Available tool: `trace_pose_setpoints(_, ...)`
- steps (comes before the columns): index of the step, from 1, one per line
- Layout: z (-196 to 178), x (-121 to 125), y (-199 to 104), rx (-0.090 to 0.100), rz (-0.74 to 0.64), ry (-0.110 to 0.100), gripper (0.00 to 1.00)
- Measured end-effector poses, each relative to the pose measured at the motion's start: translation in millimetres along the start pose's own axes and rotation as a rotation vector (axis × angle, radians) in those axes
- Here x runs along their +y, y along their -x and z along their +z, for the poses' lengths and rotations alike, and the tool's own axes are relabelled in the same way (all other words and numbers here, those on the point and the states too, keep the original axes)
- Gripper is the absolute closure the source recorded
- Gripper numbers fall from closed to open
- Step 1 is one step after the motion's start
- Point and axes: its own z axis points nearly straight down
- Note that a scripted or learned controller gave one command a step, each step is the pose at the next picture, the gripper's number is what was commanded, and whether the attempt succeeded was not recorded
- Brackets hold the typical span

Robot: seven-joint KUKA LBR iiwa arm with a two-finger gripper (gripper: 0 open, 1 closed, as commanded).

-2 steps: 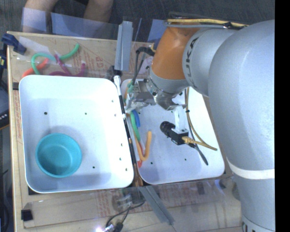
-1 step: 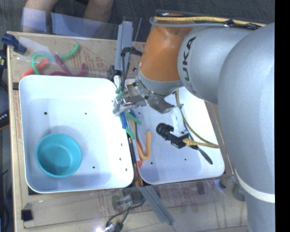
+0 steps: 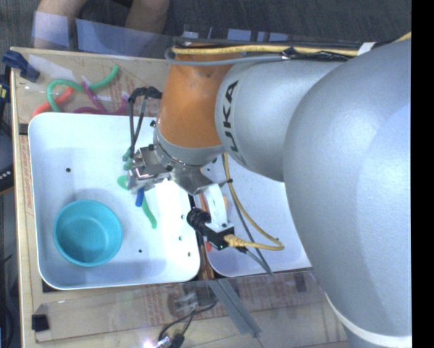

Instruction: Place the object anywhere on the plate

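1. A grey arm (image 3: 325, 143) with an orange band (image 3: 191, 100) reaches in over the two white bins on the table, its bulk covering most of the right bin (image 3: 267, 194).
2. The pincer (image 3: 140, 174) hangs low over the middle of the left bin (image 3: 64, 151), near that bin's inner wall.
3. A thin green and blue object (image 3: 145, 207) sits right at the pincer's tip, one green end trailing down toward the bin floor.
4. Whether the pincer is spread or pressed together cannot be told from here, nor whether it truly pinches the object or merely stands over it.
5. A teal plate (image 3: 88, 232), shaped rather like a shallow bowl, rests by the front left corner of the left bin, near the object but apart from it.
6. Judged from this layout, the task is unfinished: the object is not yet on the plate, and the next move would be a short carry toward that front corner.
7. The low, upright stance of the wrist suits a pick from above, likely why the arm stands so steeply over the bin.
8. Loose plastic pieces (image 3: 79, 93) in green, pink and red lie on the table beyond the left bin's far edge.
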Motion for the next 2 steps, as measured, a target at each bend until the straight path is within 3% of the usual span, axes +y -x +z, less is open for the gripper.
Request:
trace_pose_setpoints(1, -18.7, 4.5, -50.9, -0.001, -0.274, 0.003, 1.0)
trace_pose_setpoints(2, -19.1, 4.8, -50.5, -0.001, -0.273, 0.004, 0.0)
